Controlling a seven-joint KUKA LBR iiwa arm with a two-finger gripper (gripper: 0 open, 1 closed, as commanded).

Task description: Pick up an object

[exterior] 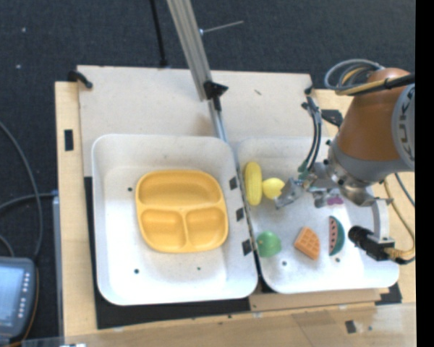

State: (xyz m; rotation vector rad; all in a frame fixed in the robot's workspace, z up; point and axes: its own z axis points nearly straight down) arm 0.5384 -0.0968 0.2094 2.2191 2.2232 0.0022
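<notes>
The right bin (347,277) holds several toy foods: a yellow banana (252,183) against its left wall, a yellow lemon (273,188) beside it, a green round fruit (267,243) at the front left, an orange waffle-textured wedge (308,242) and a watermelon slice (335,235). My gripper (291,194) hangs over the middle of this bin, just right of the lemon and above the orange wedge. Nothing shows between its fingers.
The left bin (112,266) carries a yellow three-compartment tray (181,210). A slanted metal pole (192,42) runs from the top down to the divide between the bins. The grey and orange arm (372,132) covers the right bin's back right part.
</notes>
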